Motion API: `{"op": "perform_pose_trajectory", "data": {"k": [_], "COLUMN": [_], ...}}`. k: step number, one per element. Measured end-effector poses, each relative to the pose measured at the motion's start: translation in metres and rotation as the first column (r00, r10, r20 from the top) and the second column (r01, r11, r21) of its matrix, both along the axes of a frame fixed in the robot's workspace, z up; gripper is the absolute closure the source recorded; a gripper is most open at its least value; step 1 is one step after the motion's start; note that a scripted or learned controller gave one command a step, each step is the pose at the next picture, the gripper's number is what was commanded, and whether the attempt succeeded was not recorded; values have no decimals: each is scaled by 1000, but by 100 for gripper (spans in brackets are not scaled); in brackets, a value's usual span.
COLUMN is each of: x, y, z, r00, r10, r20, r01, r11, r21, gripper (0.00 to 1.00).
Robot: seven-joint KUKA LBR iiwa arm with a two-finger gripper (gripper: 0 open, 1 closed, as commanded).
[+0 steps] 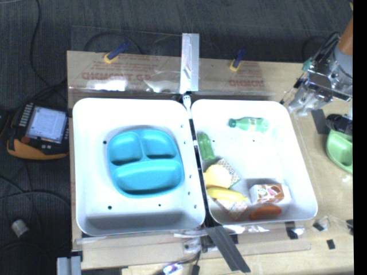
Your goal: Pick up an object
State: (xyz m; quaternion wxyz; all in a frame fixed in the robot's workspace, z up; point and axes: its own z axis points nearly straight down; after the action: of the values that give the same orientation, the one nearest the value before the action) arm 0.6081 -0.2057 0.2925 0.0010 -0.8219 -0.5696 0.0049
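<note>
A fixed camera looks down at a slant on a wooden bench (321, 171) set on dark carpet. At the far left, off the bench, a small handheld device with a lit screen (40, 128) lies on the floor among black cables.

On the bench sit two shallow white bins, side by side and touching along a central divider. The left bin (92, 211) holds a bright blue plastic tray (144, 159) with three compartments, lying flat near the bin's middle.

The right bin (298, 171) holds the objects that could be picked. Near its back wall lies a small green bottle (248, 124) on its side, well apart from the rest. Along the divider side lies a dark green vegetable-like item (205, 146). In front of it, clustered toward the near edge, are a pale yellow item (217, 176), a banana (227, 195), a small white and orange carton (267, 192), and a red sausage-shaped item (265, 212) touching the front wall.

At the upper right, beyond the right bin's back corner, the gripper (312, 99) hangs above the bench surface, outside the bin and well apart from all the objects. Whether the gripper is open or closed cannot be told from this angle, and nothing is seen in its grasp. At the far right edge sits a light green object (339, 148).
</note>
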Motion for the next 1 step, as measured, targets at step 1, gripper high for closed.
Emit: {"op": "perform_pose_trajectory", "data": {"k": [1], "x": [-33], "y": [14], "z": [93], "r00": [997], "r10": [-77], "r20": [1], "r01": [77], "r11": [997], "r21": [0], "gripper": [100]}}
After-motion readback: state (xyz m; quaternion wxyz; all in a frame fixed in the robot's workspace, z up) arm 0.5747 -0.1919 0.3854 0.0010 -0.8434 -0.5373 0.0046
